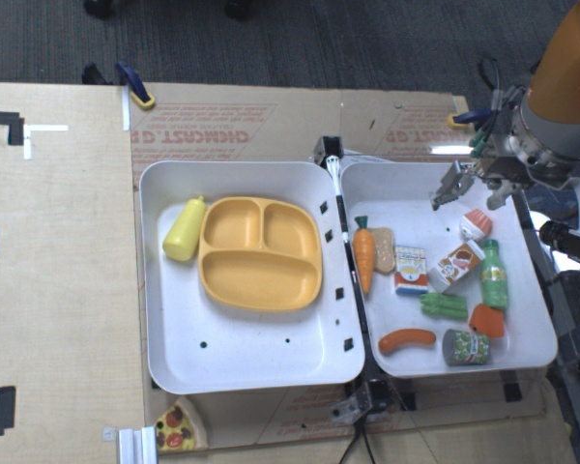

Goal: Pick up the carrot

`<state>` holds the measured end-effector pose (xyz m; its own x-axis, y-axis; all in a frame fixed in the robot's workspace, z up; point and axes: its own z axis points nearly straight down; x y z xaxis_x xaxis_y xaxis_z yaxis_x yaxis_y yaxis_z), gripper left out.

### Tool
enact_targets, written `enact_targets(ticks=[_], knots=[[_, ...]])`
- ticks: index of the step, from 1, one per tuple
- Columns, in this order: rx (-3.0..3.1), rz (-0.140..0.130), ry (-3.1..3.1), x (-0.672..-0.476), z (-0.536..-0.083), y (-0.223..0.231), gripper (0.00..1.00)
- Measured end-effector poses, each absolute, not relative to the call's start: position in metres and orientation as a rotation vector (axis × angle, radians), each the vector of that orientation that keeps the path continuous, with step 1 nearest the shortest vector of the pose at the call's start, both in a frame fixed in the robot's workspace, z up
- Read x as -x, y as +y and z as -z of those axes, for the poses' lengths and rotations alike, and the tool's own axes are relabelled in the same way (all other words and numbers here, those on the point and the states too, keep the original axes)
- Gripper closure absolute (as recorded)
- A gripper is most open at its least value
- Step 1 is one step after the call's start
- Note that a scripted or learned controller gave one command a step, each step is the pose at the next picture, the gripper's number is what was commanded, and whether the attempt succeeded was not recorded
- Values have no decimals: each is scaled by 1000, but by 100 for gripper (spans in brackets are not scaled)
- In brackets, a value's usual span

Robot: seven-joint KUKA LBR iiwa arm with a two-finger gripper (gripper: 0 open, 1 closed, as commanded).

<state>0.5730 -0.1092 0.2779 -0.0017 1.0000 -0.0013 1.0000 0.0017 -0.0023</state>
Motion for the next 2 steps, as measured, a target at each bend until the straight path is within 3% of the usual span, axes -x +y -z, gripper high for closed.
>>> enact_targets(ticks=[1, 2], knots=[[2281, -7, -2157, -599, -249, -1, 0], [2621, -8, -1730, -631, -190, 31, 0]])
